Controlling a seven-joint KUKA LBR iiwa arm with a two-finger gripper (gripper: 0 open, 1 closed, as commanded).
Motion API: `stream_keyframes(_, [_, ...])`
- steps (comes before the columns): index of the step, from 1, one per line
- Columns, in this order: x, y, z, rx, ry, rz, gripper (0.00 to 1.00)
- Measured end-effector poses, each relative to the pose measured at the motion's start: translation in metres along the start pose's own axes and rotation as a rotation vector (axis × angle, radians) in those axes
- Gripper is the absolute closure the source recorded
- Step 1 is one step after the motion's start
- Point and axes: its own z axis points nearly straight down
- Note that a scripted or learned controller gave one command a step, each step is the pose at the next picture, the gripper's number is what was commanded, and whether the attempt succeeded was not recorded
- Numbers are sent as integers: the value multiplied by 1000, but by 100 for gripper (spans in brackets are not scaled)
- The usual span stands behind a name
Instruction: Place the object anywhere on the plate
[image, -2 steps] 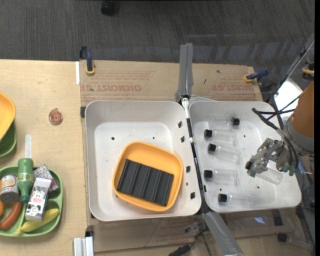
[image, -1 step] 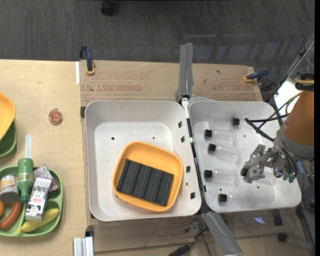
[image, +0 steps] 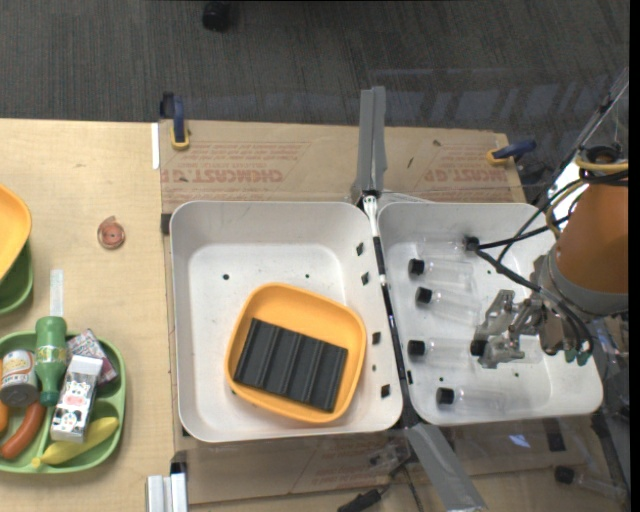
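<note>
A yellow-orange square plate (image: 262, 300) lies in the left white bin (image: 200, 300), toward its front. A black ridged block (image: 292, 363) rests flat on the plate, slightly turned. My gripper (image: 497, 336) hangs low over the middle of the right bin (image: 560, 395), below the arm's orange band (image: 600, 235). Several clear tubes with black caps lie in that bin: one (image: 424, 296) to the gripper's left, another (image: 417, 347) further forward, a third (image: 446, 396) near the front wall. Nothing is visibly held.
On the wooden bench to the left stand a green tray (image: 100, 440) of toy food and a yellow bowl (image: 10, 235). Clamps (image: 178, 130) pin the cardboard behind the bins. Black cables (image: 510, 250) cross the right bin's back.
</note>
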Motion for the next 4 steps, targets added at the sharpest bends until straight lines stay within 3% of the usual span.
stream_keyframes(1, [1, 1, 22, 0, 2, -169, 100])
stream_keyframes(2, [1, 1, 21, -1, 1, -169, 0])
stream_keyframes(3, [-57, -48, 41, 0, -2, -95, 0])
stream_keyframes(4, [-16, -55, 61, 0, 0, -55, 0])
